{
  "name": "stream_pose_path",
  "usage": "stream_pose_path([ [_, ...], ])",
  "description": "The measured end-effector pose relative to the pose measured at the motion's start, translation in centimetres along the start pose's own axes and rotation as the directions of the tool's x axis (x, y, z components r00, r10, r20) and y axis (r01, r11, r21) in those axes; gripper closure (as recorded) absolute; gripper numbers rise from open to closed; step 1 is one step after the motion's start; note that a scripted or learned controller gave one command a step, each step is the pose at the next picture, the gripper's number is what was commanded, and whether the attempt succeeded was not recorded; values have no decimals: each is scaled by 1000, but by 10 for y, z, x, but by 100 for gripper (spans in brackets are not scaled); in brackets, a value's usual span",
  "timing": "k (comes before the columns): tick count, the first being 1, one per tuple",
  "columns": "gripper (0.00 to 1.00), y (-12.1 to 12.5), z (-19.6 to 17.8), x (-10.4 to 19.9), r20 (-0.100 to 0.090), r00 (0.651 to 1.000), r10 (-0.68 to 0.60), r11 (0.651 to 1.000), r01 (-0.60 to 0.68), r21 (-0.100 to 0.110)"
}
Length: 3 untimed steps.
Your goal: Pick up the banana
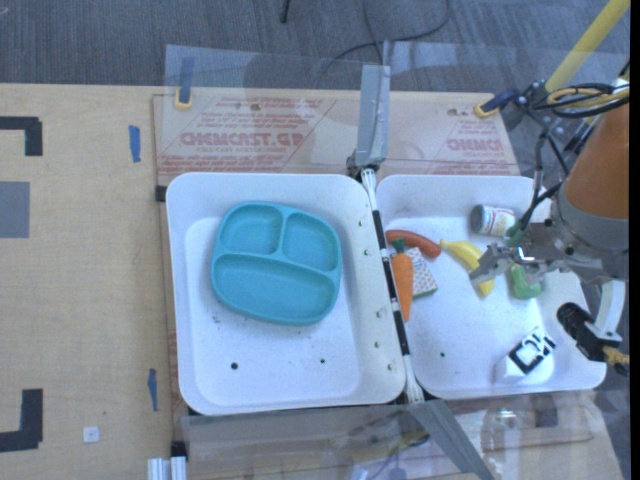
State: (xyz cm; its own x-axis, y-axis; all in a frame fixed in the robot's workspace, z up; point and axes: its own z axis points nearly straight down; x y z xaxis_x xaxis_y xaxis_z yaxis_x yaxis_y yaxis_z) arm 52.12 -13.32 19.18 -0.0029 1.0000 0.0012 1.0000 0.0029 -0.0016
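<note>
A: Nearest the lens, in the right bin (440,373), lies a black-and-white block (530,353) by the front corner.

B: And the gripper (492,265)?

A: Its fingers' state cannot be read here; the tips sit at the banana (467,260), whether touching or not is unclear. The banana is yellow, short and curved, in the middle of the right bin; a yellow bit shows just below the tips.

B: Surroundings?

A: A green item (524,282) lies under the wrist, a small can (492,219) behind. Left of the banana: a red pepper (414,241), a carrot (402,277), a speckled piece (424,281). The left bin (200,368) holds a blue divided plate (275,262).
</note>
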Motion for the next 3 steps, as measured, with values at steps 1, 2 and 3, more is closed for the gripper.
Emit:
stream_pose_path([
  [1, 0, 57, 103, -5, 4, 998, -63, 998, 63, -11],
  [2, 100, 57, 92, -8, 5, 998, -57, 998, 57, -17],
  [3, 100, 81, 0, 74, 2, 1000, -25, 1000, 25, -3],
])
